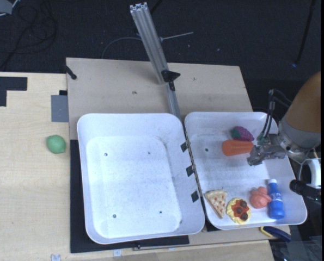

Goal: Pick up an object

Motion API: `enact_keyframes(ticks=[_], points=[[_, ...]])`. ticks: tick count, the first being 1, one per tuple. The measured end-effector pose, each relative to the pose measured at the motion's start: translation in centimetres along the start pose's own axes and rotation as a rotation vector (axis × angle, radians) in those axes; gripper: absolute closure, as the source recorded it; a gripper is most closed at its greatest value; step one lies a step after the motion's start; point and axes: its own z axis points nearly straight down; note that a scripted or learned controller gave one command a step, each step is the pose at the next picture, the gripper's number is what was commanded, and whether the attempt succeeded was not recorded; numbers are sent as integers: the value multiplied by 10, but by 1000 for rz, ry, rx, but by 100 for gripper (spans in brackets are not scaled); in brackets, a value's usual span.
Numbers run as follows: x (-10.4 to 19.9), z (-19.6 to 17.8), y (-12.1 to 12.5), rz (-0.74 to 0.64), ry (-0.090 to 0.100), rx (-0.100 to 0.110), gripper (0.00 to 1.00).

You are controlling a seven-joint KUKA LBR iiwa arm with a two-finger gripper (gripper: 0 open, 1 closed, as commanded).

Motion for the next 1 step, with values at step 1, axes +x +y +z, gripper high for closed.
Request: enact_keyframes(ticks=[1], points=[[-3,-62,-3,-1,-1,-6,100]])
